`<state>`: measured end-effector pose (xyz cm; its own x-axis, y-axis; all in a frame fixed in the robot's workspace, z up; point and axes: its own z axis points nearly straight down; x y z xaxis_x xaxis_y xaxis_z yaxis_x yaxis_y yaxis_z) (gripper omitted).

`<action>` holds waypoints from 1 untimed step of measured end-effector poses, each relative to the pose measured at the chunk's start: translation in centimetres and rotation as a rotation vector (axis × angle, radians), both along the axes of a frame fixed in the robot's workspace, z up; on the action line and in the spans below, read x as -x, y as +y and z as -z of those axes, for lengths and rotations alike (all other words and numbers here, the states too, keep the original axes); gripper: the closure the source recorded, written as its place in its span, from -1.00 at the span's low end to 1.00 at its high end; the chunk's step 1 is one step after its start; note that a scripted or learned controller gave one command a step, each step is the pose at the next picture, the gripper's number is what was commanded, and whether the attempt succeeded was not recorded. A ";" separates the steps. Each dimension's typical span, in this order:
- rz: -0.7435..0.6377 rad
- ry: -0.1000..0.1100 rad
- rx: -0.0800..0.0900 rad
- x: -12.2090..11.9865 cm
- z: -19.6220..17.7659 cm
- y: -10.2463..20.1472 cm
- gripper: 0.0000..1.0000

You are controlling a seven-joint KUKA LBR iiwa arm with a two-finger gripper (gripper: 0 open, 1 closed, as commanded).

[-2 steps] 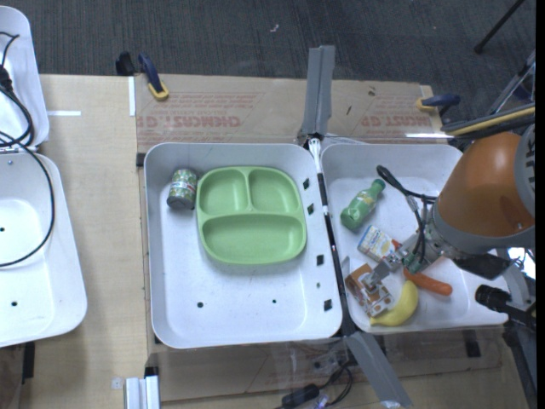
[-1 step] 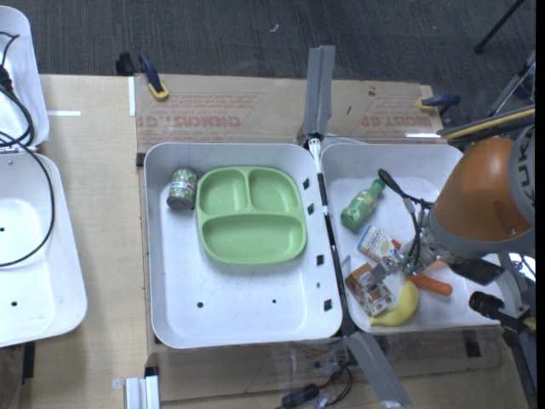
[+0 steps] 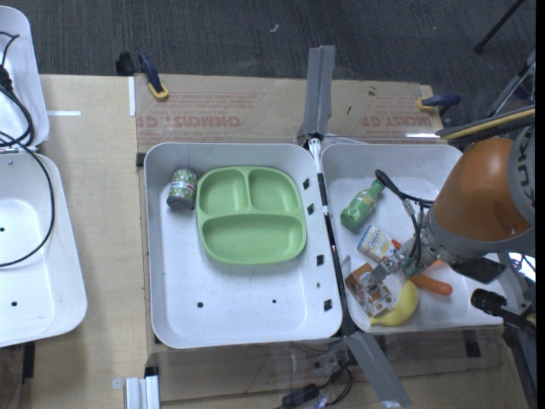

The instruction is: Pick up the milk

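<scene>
Hovering gripper point(image 3: 393, 267): low in right bin point(image 3: 460, 309), jaw state unclear.
Milk carton point(image 3: 375, 243): light, crushable; pinch flat sides.

Both white bins point(image 3: 170, 305) are looking like smooth, faintly glossy plastic. Inside the left bin, the green divided plate point(image 3: 251, 214) is showing a matt plastic finish. Under the bins, the printed cardboard sheet point(image 3: 238, 113) is looking dull and papery. Right of the plate, the green bottle point(image 3: 361, 207) is gleaming like plastic

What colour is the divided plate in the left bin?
Light green, seen in the camera view: the divided plate.
</scene>
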<state>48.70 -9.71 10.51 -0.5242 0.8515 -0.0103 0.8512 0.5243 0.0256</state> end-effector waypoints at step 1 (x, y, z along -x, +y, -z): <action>-0.114 -0.007 0.005 -0.2 0.0 -0.1 -1.00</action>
<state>48.92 -9.78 10.55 -0.6174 0.7864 -0.0180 0.7859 0.6177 0.0288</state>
